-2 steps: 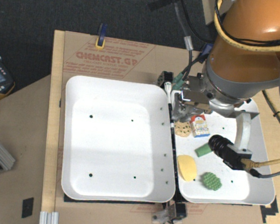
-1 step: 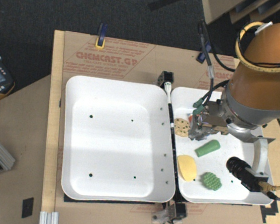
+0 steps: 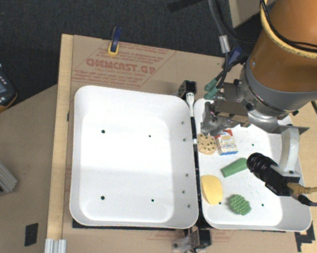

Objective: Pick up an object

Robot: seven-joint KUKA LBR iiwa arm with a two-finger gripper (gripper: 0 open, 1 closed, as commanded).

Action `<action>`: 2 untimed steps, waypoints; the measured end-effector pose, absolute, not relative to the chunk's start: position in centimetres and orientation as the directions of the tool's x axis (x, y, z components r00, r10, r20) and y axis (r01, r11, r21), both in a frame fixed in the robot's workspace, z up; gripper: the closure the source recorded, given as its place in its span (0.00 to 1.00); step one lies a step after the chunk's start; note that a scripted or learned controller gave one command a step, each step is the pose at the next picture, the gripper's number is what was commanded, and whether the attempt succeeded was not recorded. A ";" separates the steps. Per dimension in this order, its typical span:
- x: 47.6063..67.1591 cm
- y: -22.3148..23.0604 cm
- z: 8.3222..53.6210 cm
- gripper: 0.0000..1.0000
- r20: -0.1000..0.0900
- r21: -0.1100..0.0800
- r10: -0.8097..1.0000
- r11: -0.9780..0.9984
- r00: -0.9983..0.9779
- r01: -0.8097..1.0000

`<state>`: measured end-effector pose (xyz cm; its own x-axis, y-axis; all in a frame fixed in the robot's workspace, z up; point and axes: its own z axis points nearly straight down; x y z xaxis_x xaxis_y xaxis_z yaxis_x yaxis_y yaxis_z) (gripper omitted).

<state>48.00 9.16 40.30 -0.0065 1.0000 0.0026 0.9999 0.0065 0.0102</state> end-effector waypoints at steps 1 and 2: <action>48.0 11.3 42.9 1.00 0.001 0.006 1.000 0.002 -0.002 1.000; 48.0 11.6 48.4 1.00 0.002 0.008 1.000 0.001 -0.001 1.000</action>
